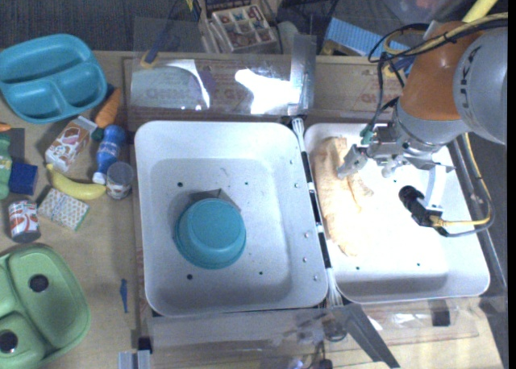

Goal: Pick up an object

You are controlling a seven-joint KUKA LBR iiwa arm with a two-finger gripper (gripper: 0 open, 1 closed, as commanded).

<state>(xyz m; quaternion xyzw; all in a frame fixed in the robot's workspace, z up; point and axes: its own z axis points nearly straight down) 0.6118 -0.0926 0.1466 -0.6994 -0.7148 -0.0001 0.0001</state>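
Note:
A teal bowl (211,233) sits upside down in the middle of the left bin (153,150). A flat tan, cloth-like thing (339,198) lies along the left side of the right bin (451,271). My gripper (368,166) hangs over the upper part of the right bin, above the tan thing's top right edge. Its fingers stand apart and nothing shows between them. The grey arm with the orange band (435,77) comes in from the upper right.
A black piece on a yellow cable (415,202) hangs just right of the gripper, over the right bin. Left of the bins lie a banana (74,186), a can, small cartons, a blue tray (50,76) and a green tray (36,307). Clutter stands behind the bench.

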